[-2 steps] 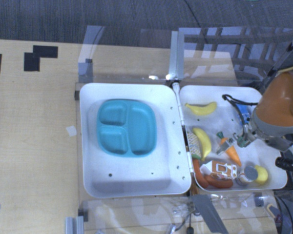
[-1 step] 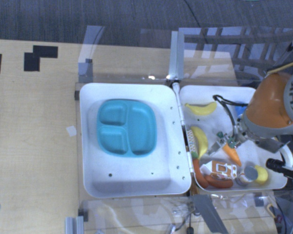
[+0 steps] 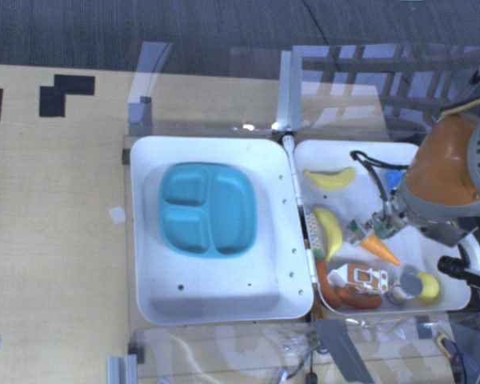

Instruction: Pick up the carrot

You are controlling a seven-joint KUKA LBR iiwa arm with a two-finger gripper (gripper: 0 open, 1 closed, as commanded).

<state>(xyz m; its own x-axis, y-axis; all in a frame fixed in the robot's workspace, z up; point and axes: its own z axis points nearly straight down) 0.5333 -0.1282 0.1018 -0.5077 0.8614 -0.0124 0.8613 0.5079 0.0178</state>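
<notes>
L bin point(image 3: 144, 238) holds just a blue divided plate point(image 3: 208, 209), lying flat mid-bin, prob. a drop spot for later. R bin point(image 3: 456, 298) is crowded: two bananas point(image 3: 330, 178) near the divider, a sausage-like item point(image 3: 344, 294) and a small carton point(image 3: 366, 278) along the front wall. The carrot point(image 3: 379, 247) lies mid-bin, tip pointing front-right. The gripper point(image 3: 382, 224) sits right at the carrot's thick end, arm coming in from the R, looks lined up for a grab. Can't tell how wide the gripper is, or whether it has the carrot.

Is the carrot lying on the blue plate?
No, the carrot lies in the right bin, while the blue plate sits in the left bin.
</notes>
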